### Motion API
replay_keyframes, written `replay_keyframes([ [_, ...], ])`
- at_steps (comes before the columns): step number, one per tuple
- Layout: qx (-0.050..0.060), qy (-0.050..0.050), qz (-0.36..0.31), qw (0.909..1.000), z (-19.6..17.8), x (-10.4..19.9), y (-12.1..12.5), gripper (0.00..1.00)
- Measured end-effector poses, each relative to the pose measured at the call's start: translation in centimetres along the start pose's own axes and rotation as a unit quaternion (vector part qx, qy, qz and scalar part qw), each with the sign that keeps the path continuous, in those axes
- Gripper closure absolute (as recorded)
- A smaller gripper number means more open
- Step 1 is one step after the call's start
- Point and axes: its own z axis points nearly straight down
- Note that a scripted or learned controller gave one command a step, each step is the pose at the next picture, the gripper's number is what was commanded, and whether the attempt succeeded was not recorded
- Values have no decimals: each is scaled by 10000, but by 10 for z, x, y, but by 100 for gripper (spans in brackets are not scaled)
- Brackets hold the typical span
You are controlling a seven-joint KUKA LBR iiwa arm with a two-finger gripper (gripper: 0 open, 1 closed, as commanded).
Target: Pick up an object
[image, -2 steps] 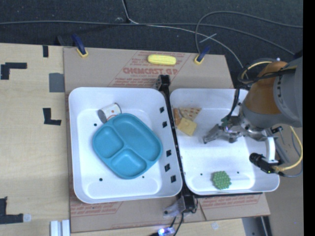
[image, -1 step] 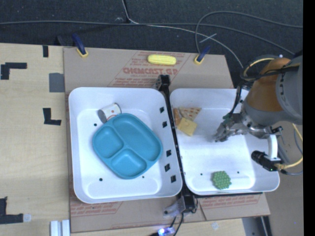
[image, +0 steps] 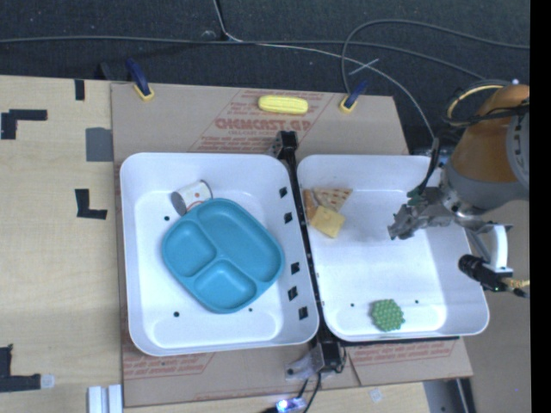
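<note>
While a green bumpy ball (image: pixel 386 315) lies at the near edge of the right bin (image: pixel 456 317), the arm's end effector (image: pixel 405 224) hangs over that bin's bare middle, farther back than the ball and well apart from it. Nothing shows between its fingers, and whether they are spread or closed cannot be told from this slanted view. Beyond the ball, toward the right bin's far-left corner, sit a yellow block (image: pixel 327 222) and, touching it, a tan cracker-like piece (image: pixel 327 199). Left of the right bin, the second bin (image: pixel 138 256) carries a blue divided plate (image: pixel 222 254) and a small cup (image: pixel 191 196). A clean pick likely means choosing one target, centring squarely above it and descending straight; the lone ball looks the easier choice. Farthest back, a yellow corn toy (image: pixel 282 104) rests on the table (image: pixel 52 231).
</note>
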Motion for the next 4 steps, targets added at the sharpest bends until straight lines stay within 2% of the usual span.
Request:
replay_keyframes([
  [1,-5,-1,-7,10000,-42,-1,3,100],
  [2,-17,-6,-9,10000,-106,-1,1,100],
  [3,5,2,-8,10000,-130,-1,2,100],
  [4,11,13,-31,10000,-132,54,12,100],
])
